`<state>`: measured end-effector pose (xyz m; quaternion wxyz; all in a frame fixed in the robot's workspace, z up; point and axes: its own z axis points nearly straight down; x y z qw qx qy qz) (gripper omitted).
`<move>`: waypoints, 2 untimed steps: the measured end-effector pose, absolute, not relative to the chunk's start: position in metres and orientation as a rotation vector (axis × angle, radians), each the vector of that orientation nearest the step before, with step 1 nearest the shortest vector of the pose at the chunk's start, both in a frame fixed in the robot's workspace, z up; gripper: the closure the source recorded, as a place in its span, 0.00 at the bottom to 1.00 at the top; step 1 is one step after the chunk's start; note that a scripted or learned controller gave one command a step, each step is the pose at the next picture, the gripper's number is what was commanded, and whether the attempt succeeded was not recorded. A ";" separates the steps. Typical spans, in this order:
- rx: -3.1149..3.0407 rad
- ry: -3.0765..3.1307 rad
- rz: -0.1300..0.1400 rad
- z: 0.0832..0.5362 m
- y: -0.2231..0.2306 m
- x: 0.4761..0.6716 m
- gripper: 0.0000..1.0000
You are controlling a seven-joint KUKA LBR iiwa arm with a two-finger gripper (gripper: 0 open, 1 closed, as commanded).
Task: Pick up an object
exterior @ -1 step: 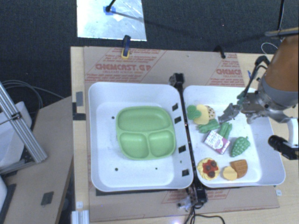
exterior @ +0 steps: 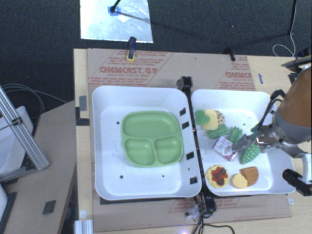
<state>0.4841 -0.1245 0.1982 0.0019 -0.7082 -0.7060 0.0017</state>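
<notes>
The right bin [exterior: 243, 101] holds several toy foods: a yellow and green piece with a cookie [exterior: 208, 118], green pea pods [exterior: 225, 131], a pink and white packet [exterior: 224, 146], a bumpy green piece [exterior: 250, 153], a small pizza [exterior: 218, 175], and a yellow piece [exterior: 239, 181] beside a brown bread slice [exterior: 250, 174]. My gripper [exterior: 243, 143] reaches in from the right and hangs low between the packet and the bumpy green piece. I cannot see anything held in it.
The left bin [exterior: 105, 130] contains a green divided plate [exterior: 151, 138]. A black divider with clips [exterior: 191, 140] runs between the bins. The arm's orange band [exterior: 297, 106] and grey wrist cover the right bin's right side. Cables lie at the bench's front edge.
</notes>
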 end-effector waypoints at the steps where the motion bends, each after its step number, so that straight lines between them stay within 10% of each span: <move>1: -2.216 -2.228 -0.002 0.079 -0.104 0.520 0.00; 2: -2.222 -2.225 -0.004 0.095 -0.105 0.519 1.00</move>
